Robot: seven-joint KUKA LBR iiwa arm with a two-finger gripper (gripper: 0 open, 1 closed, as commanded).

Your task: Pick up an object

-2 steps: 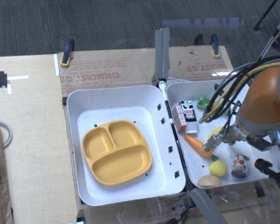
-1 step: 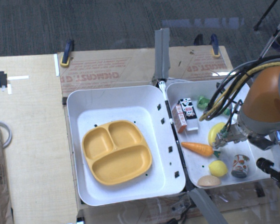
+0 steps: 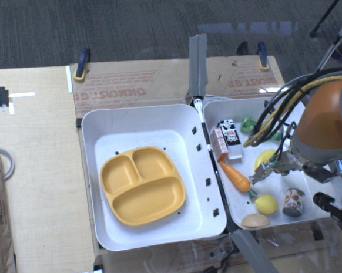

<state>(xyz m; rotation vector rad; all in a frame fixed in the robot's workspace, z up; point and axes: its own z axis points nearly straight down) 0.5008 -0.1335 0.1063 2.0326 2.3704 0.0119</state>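
Carrot (image 3: 235,177) lies in the right bin (image 3: 337,209), just left of the claw (image 3: 262,173); whether the claw is clenched, I cannot tell.

1 fixed camera looks down at a slant from above the pale wooden bench (image 3: 34,191), taking in both shallow white plastic bins (image 3: 97,168) side by side from moderate height.
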